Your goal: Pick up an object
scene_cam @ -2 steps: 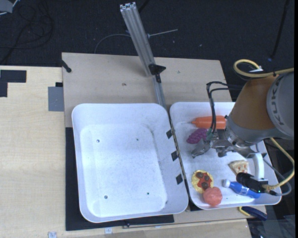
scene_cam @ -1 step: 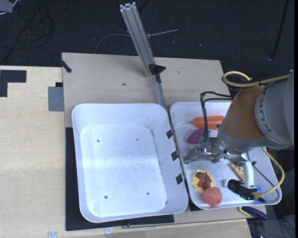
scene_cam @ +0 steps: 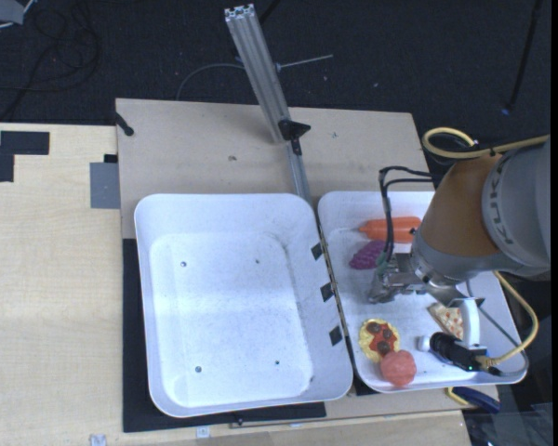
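Robotics lab: bench point(scene_cam: 214, 147), white bins point(scene_cam: 167, 221), loose cables point(scene_cam: 65, 26), aluminium strut point(scene_cam: 260, 72).

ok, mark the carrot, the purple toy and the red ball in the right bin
carrot point(scene_cam: 397, 225), camera view, middle of its orange body
purple toy point(scene_cam: 364, 255), camera view, its centre
red ball point(scene_cam: 399, 368), camera view, its top

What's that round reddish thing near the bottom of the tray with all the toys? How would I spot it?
Find the right-hand white bin, the one the grey arm reaches into. Follow it to its near edge: the red ball-like piece lies there, just below the yellow piece with red spots. It alone is plain red and rounded.
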`<state>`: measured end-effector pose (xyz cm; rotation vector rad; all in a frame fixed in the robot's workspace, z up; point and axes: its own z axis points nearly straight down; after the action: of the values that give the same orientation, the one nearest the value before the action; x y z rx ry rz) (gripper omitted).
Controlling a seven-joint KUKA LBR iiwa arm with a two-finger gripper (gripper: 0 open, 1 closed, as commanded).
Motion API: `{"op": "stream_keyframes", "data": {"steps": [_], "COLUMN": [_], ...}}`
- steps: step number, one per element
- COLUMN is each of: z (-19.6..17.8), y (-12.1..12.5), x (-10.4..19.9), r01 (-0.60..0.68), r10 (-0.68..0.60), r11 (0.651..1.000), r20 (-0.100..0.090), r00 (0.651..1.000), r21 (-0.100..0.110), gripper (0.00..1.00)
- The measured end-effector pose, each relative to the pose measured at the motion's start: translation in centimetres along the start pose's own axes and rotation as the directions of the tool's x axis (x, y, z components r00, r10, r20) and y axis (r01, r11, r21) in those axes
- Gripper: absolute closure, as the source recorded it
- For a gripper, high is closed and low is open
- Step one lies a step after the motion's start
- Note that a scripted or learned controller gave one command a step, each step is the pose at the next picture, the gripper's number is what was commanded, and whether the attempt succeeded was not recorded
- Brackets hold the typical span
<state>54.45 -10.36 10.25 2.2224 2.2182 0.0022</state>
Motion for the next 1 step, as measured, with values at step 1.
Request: {"op": "stream_keyframes", "data": {"steps": [1], "z": [-4.59], "y": [0.82], "x": [-0.42], "r01": [0.001], "r10": [-0.001], "r11": [1.000], "r20": [0.001], "r00": [1.000], "r21": [-0.001], "gripper": [1.00]}}
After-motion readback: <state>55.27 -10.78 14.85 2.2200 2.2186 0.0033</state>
